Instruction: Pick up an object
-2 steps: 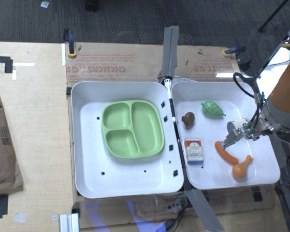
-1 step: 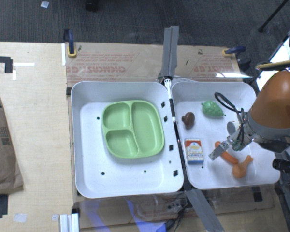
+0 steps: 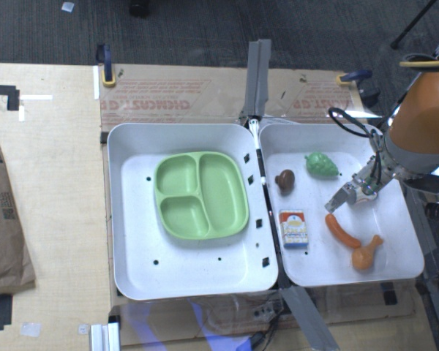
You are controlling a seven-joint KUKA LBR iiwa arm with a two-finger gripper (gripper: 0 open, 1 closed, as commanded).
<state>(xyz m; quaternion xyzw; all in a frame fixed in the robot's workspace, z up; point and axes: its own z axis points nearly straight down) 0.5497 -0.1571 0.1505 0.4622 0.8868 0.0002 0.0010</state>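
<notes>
Gripper (image 3: 340, 202) right of centre, above right bin (image 3: 406, 218), poised near sausage (image 3: 342, 232); finger state cannot tell; nothing visibly held.

Robotics lab, taped bench (image 3: 44, 123), white bins (image 3: 124, 218), cables (image 3: 351, 119)

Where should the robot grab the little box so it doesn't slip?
Probably across its two long sides, coming straight down from above. The box lies flat in the right bin, with bare floor on both long sides. The sausage lies apart on its right, so fingers should fit. The gripper hovers nearby.
</notes>
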